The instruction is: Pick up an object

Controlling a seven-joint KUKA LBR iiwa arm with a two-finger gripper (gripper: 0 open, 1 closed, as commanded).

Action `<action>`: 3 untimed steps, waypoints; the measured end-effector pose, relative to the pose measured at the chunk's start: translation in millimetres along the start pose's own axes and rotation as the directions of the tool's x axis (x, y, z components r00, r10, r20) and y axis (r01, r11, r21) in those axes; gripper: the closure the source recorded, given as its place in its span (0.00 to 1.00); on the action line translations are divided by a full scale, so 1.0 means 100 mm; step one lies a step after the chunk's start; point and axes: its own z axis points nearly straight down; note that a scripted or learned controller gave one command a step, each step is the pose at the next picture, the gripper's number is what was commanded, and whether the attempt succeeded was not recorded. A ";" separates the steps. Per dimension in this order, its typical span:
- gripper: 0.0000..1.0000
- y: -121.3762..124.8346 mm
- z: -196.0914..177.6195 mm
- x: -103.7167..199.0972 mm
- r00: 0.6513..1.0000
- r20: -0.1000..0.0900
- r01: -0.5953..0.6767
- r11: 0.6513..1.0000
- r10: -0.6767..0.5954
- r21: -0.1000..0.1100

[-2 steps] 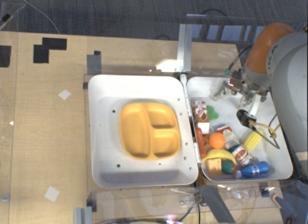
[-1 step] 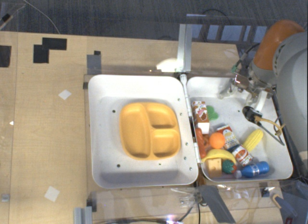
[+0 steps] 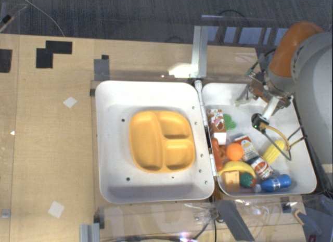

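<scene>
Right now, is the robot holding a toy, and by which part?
I cannot tell. The gripper hangs over the right bin's far end, away from the toy pile.

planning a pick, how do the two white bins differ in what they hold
The left bin holds a single yellow divided tray; the right bin holds many small things, among them a banana and an orange. The left bin's load sits mid-bin; the right bin's crowds its near end. Both are shallow and white.

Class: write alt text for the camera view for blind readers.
A robot hand hovers over the far end of the right bin; toy food is piled at its near end. The left bin holds a yellow divided tray.
</scene>
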 end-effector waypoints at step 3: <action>1.00 -0.56 -0.01 0.04 0.917 -0.008 -0.398 0.917 0.398 -0.006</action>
